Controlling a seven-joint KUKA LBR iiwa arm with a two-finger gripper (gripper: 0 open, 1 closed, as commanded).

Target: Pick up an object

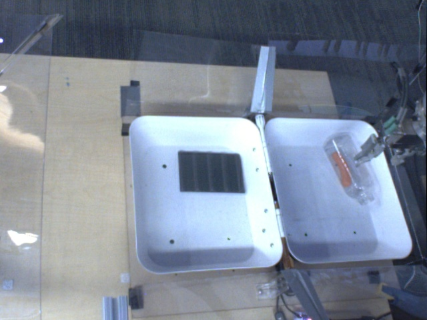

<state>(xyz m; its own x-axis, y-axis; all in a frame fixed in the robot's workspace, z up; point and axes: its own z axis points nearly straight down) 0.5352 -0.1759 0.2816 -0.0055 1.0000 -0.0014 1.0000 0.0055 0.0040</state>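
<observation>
My claw (371, 149) hung at the right edge of the right bin (313, 245), reaching in from the right, its thin grey tips over the near end of a clear bottle (350, 171). Whether those tips stood apart or together, I could not tell; they were too small and too blurred against the white.

The bottle lay on its side on the floor of the right bin, toward the far right part, slanting from upper left to lower right. An orange strip showed through its clear wall.

The left bin (153, 199) sat just beside the right one, their rims touching along the middle. A dark ribbed pad (211, 172) lay flat near its centre.

Both bins rested on a pale wooden bench (73, 199), with small black clamps (132, 97) at the left bin's corners. A grey metal bar (263, 79) ran back from the seam between the bins. A clear sheet covered the bench at the left, catching white glare. Beyond the bench lay dark carpet (167, 12). Cables hung at the far right, by my wrist.
</observation>
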